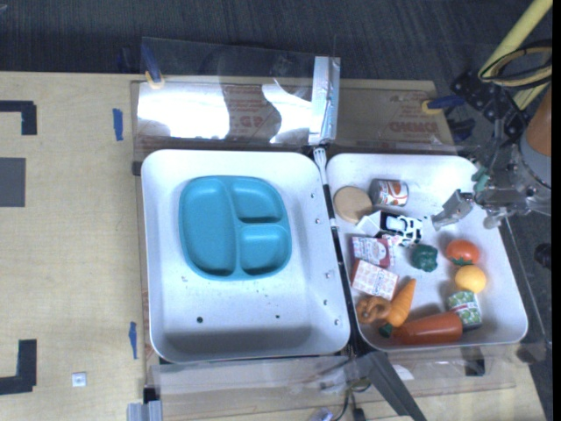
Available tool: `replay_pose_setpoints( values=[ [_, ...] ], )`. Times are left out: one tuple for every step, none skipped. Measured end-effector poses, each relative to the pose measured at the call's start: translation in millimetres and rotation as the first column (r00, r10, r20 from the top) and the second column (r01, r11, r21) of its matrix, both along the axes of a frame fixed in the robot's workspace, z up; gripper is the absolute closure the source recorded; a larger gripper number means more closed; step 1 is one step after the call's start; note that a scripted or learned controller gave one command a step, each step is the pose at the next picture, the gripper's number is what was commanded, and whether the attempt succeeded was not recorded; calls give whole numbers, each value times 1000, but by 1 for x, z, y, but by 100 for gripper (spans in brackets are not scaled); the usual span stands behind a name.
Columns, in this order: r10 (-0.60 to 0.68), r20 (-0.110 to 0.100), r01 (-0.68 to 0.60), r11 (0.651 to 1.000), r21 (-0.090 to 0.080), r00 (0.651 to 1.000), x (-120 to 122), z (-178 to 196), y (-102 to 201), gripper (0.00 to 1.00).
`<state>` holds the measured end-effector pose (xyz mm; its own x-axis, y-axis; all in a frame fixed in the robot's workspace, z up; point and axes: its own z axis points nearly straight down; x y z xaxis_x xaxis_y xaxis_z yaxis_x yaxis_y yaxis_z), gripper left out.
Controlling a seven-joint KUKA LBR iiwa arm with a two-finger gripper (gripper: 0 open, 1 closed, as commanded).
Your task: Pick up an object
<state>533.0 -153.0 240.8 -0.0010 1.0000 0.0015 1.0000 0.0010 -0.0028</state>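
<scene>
Arm held over the right bin's (517, 310) far right corner

The gripper (469, 207) is seen above bare bin floor, beside a tomato (462, 251); whether its fingers are apart cannot be told. Nothing is seen held. A blue tray (235, 224) is laid in the left bin (166, 323)

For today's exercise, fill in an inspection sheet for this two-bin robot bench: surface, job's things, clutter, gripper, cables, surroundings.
Surface: wooden bench bearing a left bin and a right bin.
Job's things: right bin holds a small can, tomato, lemon, carrot, red sausage-shaped toy, two printed packets.
Clutter: blue divided tray in left bin.
Gripper: gripper above right bin's upper right; nothing seen held.
Cables: yellow and black cables at top right.
Surroundings: dark floor.
</scene>
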Motion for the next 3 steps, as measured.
replay_pose_setpoints(
  values=[
    [-44, -5, 44, 999, 0, 999, 12, -49, 15, 0],
    [-56, 5, 56, 998, 2, 998, 5, -141, -50, 0],
    [-61, 8, 61, 998, -2, 998, 5, -131, -53, 100]
  ],
)
